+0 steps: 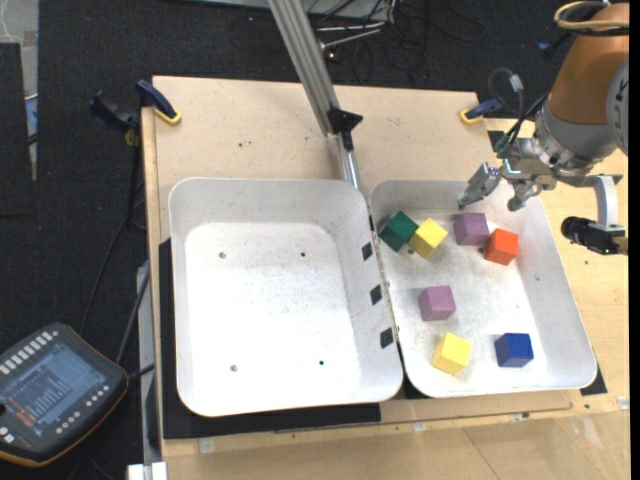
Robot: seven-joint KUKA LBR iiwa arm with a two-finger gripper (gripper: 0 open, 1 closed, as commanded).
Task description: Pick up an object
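Seven small blocks lie in the right bin (560, 298), which serves as the landmark for the single overhead camera view. Toward its far edge sit a green block (399, 230) touching a yellow block (430, 237), then a purple block (470, 228) and an orange block (502, 246) just beside each other. Nearer the bin's centre lies a second purple block (436, 302); along its near edge lie a second yellow block (452, 352) and a blue block (513, 349). The gripper (498, 190) hangs over the bin's far edge with its two fingers spread apart and nothing between them. The purple block at the far edge lies closest, just below and slightly left of the fingertips as pictured, with the orange block next nearest; either is judged the likely target, reached by a short descent. The blocks are roughly cubic, so no long axis constrains finger alignment. The left bin (190, 268) adjoins the right bin along a shared rim. No brand, label or writing is legible on any block or bin.
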